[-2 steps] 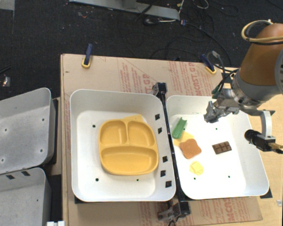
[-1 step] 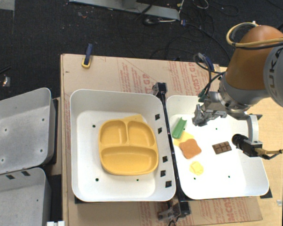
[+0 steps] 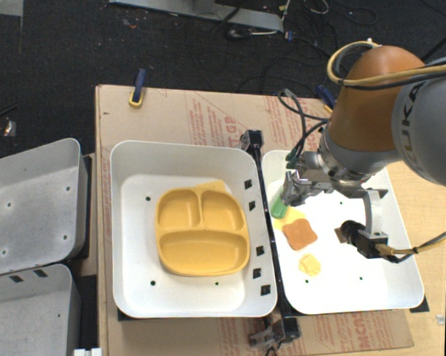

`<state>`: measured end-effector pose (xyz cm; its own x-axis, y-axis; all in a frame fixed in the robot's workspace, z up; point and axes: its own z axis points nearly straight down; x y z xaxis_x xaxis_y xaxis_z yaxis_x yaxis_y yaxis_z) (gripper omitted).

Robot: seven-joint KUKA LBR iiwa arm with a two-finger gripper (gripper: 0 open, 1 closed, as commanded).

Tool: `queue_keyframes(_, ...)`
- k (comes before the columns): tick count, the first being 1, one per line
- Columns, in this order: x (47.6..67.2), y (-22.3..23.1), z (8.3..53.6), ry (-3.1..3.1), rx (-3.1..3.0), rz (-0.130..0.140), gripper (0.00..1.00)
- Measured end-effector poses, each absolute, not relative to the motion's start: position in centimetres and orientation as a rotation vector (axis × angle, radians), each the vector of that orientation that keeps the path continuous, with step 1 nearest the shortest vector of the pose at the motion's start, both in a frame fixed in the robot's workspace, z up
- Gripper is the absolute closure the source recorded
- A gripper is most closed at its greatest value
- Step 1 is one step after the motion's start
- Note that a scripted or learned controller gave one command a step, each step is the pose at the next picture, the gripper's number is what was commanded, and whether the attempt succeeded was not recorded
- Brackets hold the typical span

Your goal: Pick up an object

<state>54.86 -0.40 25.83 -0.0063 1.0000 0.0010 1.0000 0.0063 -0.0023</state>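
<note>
The camera view showed the grey two-finger gripper (image 3: 290, 193) low in the right white bin (image 3: 395, 288), its state impossible to tell, touching a small green object (image 3: 279, 209) at the bin's left wall, directly under it.

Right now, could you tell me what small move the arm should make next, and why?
Probably a short descent. The gripper hangs at the right bin's left edge, directly above the green object, with the orange piece just beside it.
</note>
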Motion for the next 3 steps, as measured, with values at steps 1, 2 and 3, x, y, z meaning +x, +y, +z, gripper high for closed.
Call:
queue_keyframes(1, 54.1, 3.7, 25.0, -2.226, -2.215, 0.001, 1.0)
queue_keyframes(2, 53.0, 9.9, 24.6, -2.229, -2.211, 0.0, 1.0)
queue_keyframes(3, 53.0, 9.6, 24.7, -2.223, -2.219, 0.0, 0.0)
